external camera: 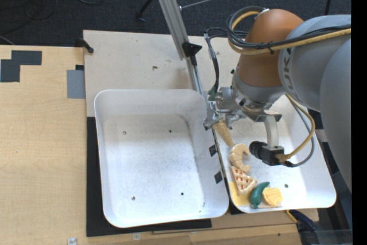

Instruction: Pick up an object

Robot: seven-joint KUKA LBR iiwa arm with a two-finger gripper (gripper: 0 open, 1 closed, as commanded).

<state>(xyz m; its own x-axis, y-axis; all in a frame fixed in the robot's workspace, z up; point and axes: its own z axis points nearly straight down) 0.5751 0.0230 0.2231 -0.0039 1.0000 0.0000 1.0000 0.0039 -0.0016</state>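
- the grey arm (309,60) comes in from the right of the frame, its orange band (269,46) bulging above the wrist, and bends down over the inner edge of the right bin (312,195).
- the gripper (221,123) sits right of centre, low over that bin's left wall; from here i cannot tell how its claw stands or whether anything is in it.
- just below the gripper, a tan, stick-like piece (225,136) lies slanted along the bin wall, touching or nearly touching the metal.
- further down the same wall lie toy foods in a row: a pale croissant-shaped piece (239,156), then a waffle-patterned wedge with a red edge (243,182).
- in the bin's lower left corner, a green pepper-like piece (257,193) lies beside a yellow ridged lump (273,197).
- the left bin (103,123) fills the lower middle of the frame, white with dark specks.
- a slanted aluminium rail (172,14) rises toward the top centre.
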